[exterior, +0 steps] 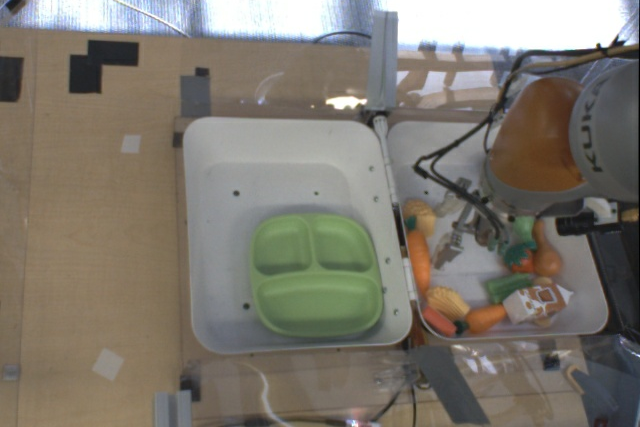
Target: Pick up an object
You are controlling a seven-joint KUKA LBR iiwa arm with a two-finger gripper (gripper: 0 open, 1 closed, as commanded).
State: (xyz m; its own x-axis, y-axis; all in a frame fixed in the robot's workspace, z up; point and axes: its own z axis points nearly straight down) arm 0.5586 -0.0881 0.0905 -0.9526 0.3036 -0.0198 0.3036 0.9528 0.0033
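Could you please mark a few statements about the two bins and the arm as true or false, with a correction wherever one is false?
1. The green divided plate lies in the left bin. True.
2. The toy foods are piled in the left bin. False: they lie in the right bin, among them an orange carrot.
3. The gripper is over the right bin. True.
4. The small white carton stands on the green divided plate. False: it lies in the right bin, near its front right corner.
5. The plate has three compartments. True.
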